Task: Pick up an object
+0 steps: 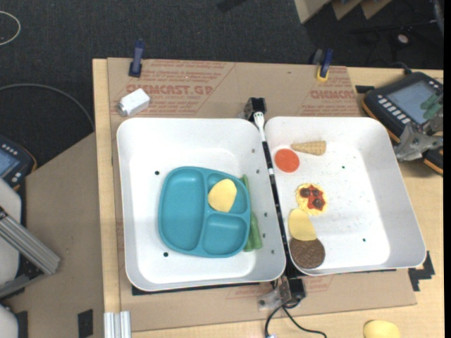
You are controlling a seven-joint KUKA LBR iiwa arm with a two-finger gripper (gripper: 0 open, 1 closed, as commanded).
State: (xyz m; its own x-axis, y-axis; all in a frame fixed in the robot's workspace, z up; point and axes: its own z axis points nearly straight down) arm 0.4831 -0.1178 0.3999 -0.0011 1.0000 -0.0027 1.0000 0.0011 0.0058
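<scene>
A smooth, pale yellow rounded piece (223, 196) lies in the teal divided plate (182, 213) inside the left bin (137, 182).

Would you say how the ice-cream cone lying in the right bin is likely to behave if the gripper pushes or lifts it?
The cone lies on its side on the right bin floor, so a push would probably make it roll in an arc around its narrow tip. Its taper may let it slip out of closing fingers. It looks like a small toy, so probably light.
</scene>
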